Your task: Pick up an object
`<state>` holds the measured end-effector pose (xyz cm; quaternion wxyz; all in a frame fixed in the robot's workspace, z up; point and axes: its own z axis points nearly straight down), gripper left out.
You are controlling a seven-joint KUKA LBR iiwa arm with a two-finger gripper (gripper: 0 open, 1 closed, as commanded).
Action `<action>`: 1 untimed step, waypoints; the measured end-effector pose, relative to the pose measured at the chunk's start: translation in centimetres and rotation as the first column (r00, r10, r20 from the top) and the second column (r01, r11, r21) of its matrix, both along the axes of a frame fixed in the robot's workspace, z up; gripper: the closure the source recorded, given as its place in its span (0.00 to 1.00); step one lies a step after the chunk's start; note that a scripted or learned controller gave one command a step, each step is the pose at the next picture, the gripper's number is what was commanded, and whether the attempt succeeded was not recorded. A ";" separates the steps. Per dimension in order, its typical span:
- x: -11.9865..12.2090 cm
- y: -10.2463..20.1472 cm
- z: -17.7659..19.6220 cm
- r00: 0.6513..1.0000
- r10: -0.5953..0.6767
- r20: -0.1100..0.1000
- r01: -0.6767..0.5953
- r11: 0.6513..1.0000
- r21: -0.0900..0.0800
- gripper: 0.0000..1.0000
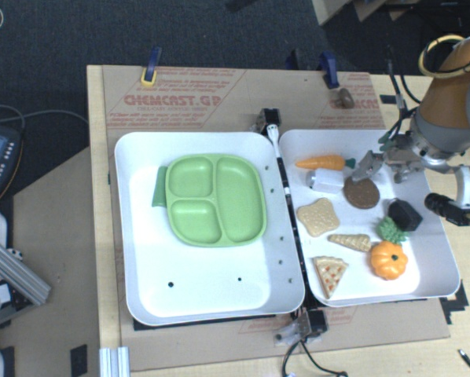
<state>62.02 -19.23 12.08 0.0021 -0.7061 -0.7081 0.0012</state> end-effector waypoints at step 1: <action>0.1 0.1 -3.6 1.000 -0.001 0.005 0.001 1.000 0.000 0.00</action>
